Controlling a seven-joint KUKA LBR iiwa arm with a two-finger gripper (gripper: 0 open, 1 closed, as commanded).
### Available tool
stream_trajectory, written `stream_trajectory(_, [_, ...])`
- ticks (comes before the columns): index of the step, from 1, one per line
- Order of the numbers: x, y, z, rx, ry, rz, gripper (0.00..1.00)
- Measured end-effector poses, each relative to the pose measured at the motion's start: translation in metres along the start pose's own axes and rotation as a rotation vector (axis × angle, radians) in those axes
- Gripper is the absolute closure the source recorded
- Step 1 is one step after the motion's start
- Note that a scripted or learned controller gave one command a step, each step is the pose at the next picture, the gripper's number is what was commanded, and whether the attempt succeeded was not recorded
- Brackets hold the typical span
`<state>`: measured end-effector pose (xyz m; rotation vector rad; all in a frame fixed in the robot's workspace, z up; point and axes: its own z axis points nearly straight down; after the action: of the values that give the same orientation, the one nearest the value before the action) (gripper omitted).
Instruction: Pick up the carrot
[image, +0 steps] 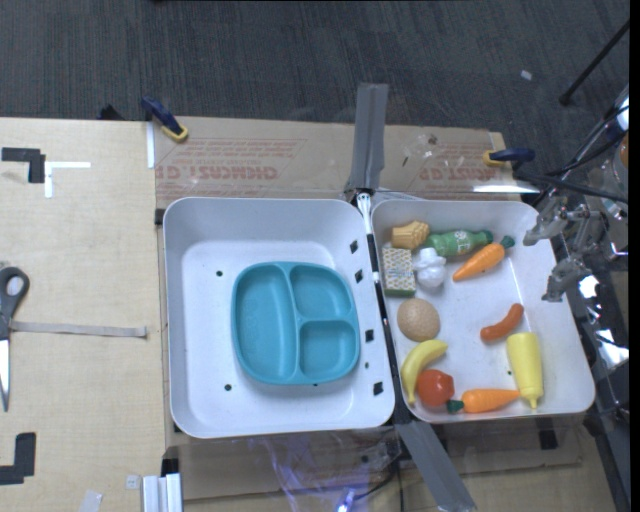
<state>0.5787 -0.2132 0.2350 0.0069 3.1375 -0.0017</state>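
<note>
The gripper (562, 262) hangs over the right edge of the right bin (560, 330), holding nothing, and I cannot tell if it is open or closed, while one carrot (478, 261) lies near the bin's back edge and another carrot (490, 400) lies by its front edge.

The arm's hand (566, 262) hangs at the right edge, fingers pointing down.
</note>
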Motion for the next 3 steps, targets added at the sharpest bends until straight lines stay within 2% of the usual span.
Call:
stream_trajectory(1, [-0.02, -0.008, 0.141, 0.0, -0.001, 0.246, 0.0])
stream_trajectory(2, [-0.065, -0.006, 0.145, 0.0, 0.033, 0.355, 0.0])
stream_trajectory(3, [-0.063, -0.009, 0.054, 0.001, -0.003, 0.473, 0.0])
